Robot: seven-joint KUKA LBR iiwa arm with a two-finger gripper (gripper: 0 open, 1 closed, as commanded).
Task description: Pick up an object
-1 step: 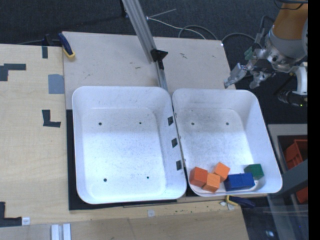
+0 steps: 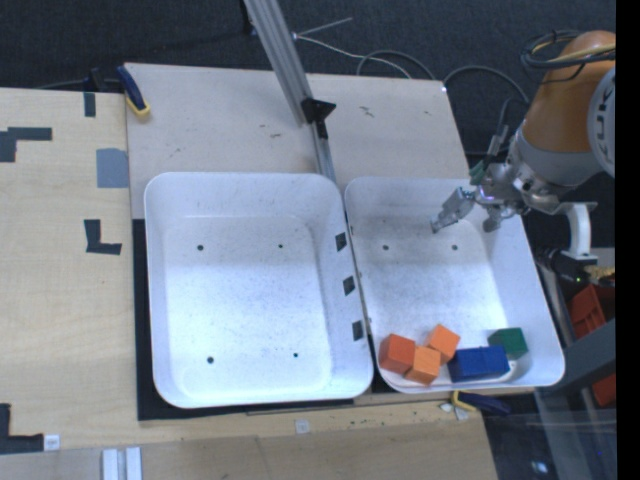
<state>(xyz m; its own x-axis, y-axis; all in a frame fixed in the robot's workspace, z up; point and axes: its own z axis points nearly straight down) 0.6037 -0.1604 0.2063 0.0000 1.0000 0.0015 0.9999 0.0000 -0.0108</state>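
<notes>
Along the near edge of the right bin (image 2: 520, 268) lie three orange blocks (image 2: 398, 352), (image 2: 443, 341), (image 2: 425, 365), a blue block (image 2: 478, 364) and a green block (image 2: 510, 342). My gripper (image 2: 466, 218) hangs over the far right part of that bin, well away from the blocks. It is open, with nothing between its fingers.
The left bin (image 2: 160, 268) adjoins the right one, with a raised shared rim (image 2: 345, 268) between them. A slanted metal rail (image 2: 285, 53) rises behind the bins. Cables (image 2: 400, 68) lie on the bench at the back right.
</notes>
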